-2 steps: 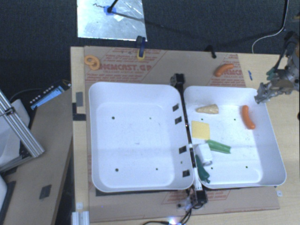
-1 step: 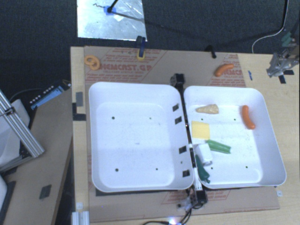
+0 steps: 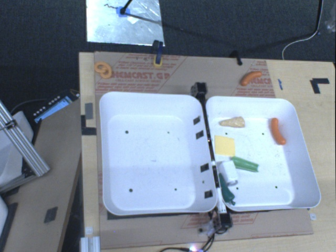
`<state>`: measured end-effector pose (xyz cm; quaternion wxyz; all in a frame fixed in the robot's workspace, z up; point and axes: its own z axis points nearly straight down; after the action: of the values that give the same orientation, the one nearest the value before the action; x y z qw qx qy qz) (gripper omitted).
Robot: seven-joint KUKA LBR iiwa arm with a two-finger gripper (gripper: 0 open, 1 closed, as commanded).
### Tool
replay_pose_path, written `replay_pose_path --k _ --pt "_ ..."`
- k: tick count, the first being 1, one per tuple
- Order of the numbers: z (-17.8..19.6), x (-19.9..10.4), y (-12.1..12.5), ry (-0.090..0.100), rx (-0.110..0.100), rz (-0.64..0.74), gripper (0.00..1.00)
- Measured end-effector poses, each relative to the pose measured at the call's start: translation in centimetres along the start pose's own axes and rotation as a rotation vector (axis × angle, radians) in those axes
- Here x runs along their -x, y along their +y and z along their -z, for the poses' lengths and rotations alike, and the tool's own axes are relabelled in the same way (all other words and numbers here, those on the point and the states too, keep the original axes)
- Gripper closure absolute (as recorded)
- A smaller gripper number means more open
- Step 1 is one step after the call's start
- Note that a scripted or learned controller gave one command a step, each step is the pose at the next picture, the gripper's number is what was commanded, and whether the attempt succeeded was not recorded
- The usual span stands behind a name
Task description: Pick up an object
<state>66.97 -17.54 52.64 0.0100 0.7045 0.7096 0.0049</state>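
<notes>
The right bin [image 3: 299, 156] holds several small objects. A tan bread-like piece [image 3: 232, 122] lies near its far left side. An orange sausage [image 3: 277, 130] sits toward the far right. A yellow square slice [image 3: 225, 146] rests by the left wall. Below it lie a bright green piece [image 3: 245, 164], a white block [image 3: 228, 171] and a dark green piece [image 3: 226, 189] against the left wall.
The left bin [image 3: 152, 151] stands beside the right one, joined by black clips [image 3: 203, 151]. On the bench behind lie an orange sausage [image 3: 251, 77], an orange ring [image 3: 103, 70] and a yellow and blue clamp [image 3: 157, 54]. A metal sheet [image 3: 124, 14] lies beyond.
</notes>
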Motion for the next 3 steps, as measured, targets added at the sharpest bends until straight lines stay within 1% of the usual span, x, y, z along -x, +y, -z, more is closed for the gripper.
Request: replay_pose_path --k 1,2,3 --pt "-3.5 0.1 -6.3 0.008 -0.021 -0.007 1.0" --pt "-9.1 -3.3 -12.8 0.009 -0.026 -0.004 1.0" --pt "-15.0 -9.0 -17.4 0.01 -0.027 0.001 1.0"
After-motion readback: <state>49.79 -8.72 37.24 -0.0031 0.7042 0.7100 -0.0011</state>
